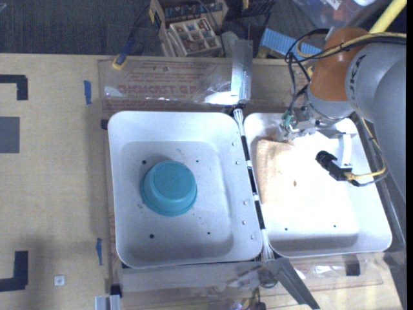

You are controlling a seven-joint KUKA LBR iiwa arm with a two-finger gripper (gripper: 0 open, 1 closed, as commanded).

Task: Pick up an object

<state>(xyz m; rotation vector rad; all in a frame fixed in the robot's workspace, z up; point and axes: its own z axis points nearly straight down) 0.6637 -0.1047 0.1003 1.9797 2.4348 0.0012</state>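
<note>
Teal round plastic bowl (169,187) sits upside down in left white bin (122,173), w/ grey arm's gripper (292,125) over right bin's (368,231) tan cloth (276,170); claw state: can't tell.

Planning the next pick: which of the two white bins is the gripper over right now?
The right bin, the one holding the tan cloth. The gripper hangs over its far left corner, while the left bin holds the blue bowl.
</note>
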